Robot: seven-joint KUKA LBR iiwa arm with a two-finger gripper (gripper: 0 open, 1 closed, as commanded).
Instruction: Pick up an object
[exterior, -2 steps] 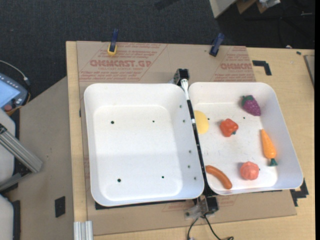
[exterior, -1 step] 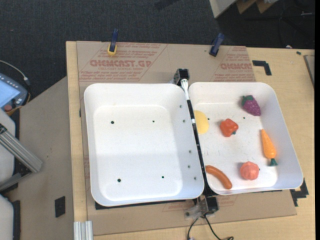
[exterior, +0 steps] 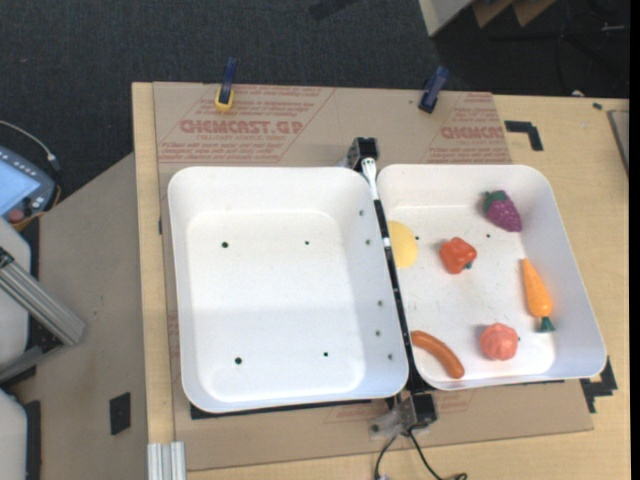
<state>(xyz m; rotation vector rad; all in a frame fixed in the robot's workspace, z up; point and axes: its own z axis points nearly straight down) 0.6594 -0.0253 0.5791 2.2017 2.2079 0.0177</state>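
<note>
the left bin (exterior: pixel 270 298) sits on the counter's (exterior: pixel 100 298) left half. the right bin (exterior: pixel 570 298) carries every candidate: a yellow piece (exterior: pixel 403 244) against its left wall, a sausage (exterior: pixel 438 353) near its front left corner, lying slantwise from upper left to lower right, a red pepper (exterior: pixel 457 255) toward the middle, a strawberry (exterior: pixel 499 341) near the front edge, purple grapes (exterior: pixel 503 210) in the back right corner, and a carrot (exterior: pixel 536 290) along the right edge, long axis running back to front. the pincer's state cannot be told. since the arm enters from the right, the carrot and grapes look nearest to its approach.
</note>
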